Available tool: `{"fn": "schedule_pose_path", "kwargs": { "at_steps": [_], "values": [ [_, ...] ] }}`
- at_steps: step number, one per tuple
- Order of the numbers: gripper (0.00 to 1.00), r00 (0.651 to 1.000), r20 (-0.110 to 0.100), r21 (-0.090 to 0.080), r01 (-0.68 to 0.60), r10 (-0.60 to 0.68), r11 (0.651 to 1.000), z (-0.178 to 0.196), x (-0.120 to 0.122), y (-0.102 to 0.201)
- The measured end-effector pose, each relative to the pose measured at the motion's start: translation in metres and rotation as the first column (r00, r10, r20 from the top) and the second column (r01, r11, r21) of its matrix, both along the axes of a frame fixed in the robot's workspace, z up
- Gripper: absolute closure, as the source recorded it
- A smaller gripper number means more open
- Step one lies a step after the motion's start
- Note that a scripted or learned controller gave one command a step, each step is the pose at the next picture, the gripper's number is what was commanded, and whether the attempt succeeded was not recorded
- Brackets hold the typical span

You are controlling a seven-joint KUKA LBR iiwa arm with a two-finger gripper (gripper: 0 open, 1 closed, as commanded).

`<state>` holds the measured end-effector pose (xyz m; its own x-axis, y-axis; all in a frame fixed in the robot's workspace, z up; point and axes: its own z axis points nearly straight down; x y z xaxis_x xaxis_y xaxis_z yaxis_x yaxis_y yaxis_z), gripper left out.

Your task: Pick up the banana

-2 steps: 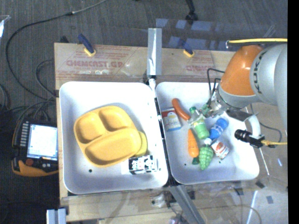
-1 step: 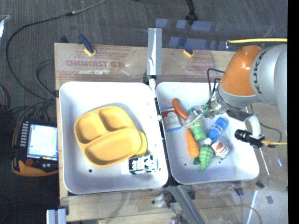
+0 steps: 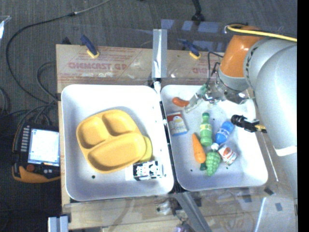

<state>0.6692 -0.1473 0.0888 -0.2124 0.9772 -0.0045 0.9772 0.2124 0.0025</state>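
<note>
Bench with two shallow white bins: the pick hasn't started!
Grey two-finger gripper (image 3: 206, 94) hangs over the right bin (image 3: 244, 175), grip unreadable; likely yellow curved banana (image 3: 147, 148) lies untouched in the left bin (image 3: 79, 178).

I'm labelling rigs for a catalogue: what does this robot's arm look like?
The arm is bulky, rounded and light grey, with an orange band above the wrist. A yellow cable runs over its top, and a small black fitting juts from its side. The claw is small, metallic and silvery.
</note>
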Motion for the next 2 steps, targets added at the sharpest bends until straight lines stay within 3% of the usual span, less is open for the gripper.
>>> {"fn": "schedule_pose_path", "kwargs": {
  "at_steps": [1, 2],
  "values": [
    [0.00, 1.000, 0.005, -0.001, -0.015, 0.015, 1.000, 0.001, -0.050, -0.004],
    [0.00, 1.000, 0.008, 0.001, -0.029, 0.029, 1.000, 0.002, -0.136, 0.024]
  ]
}}
